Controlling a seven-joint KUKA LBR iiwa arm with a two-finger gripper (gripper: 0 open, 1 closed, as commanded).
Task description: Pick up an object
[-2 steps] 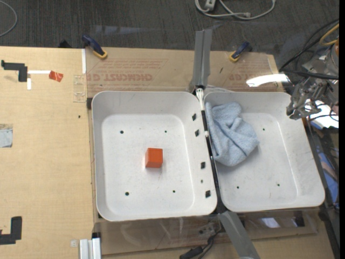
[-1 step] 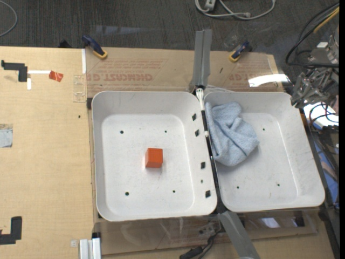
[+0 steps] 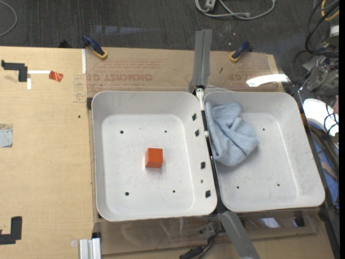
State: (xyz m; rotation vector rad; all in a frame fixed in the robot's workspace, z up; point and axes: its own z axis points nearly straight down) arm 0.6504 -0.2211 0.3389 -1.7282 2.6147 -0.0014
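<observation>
Tool state is anyone's guess here, I can't tell whether it's wide, narrow or holding anything. The right edge is a jumble of cables and a bright white blob, too washed out to make sense of.

Working left from there: the right bin (image 3: 291, 193) has a crumpled blue-grey cloth (image 3: 230, 135) bunched in its far left part, up against the wall next to the other bin. What's under the folds is hidden.

The left bin (image 3: 110, 198) has a small orange-red cube (image 3: 154, 158) sitting flat on its own, roughly mid-bin and a bit toward the near side, well apart from the cloth.

Both bins sit on a cardboard sheet (image 3: 145, 72) with print I can't really read. Two clamps (image 3: 95, 46) grip its far edge. There's a glare patch on the far right of the cardboard.

Further left the table (image 3: 43, 144) carries a tiny red thing (image 3: 55, 76), too small to identify. The black brackets at its left edge are cut off.
</observation>
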